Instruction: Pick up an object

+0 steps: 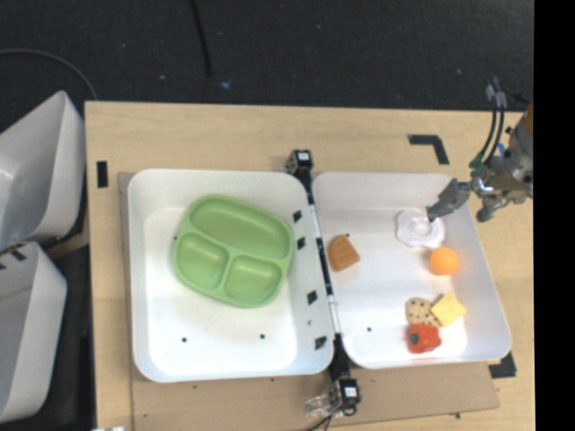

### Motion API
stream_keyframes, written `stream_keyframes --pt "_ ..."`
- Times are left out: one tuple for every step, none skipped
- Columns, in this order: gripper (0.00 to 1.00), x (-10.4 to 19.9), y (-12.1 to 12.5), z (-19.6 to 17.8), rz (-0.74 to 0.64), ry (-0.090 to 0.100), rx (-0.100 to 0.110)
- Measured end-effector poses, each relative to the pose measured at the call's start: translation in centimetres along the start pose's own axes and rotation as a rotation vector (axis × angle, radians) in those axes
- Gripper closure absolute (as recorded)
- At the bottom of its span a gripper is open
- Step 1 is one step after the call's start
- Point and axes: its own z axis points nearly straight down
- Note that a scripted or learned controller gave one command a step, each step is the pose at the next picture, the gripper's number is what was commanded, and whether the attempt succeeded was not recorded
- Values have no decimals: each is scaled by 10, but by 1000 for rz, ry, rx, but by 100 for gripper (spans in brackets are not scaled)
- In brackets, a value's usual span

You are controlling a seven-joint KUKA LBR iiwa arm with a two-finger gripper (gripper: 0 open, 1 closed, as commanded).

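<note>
The right bin [377, 196] holds several small items: a white lump [419, 230], an orange ball [444, 260], an orange-brown chunk [342, 253], a speckled cookie [417, 311], a yellow block [448, 310] and a red piece [423, 338]. My gripper [468, 206] hangs over the bin's upper right corner, open, with nothing between its fingers. Its left finger [444, 205] ends just above and to the right of the white lump.
In the left bin [153, 330] lies a green sectioned plate [234, 250]. A black-clipped divider [316, 259] runs between the bins. White containers [36, 178] stand off the bench to the left.
</note>
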Motion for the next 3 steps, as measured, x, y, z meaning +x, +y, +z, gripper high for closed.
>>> stream_keyframes --pt "0 -4 -10 52 1 0 4" --pt "0 -7 -6 95 3 -1 3" --pt "0 -8 4 144 5 0 4"
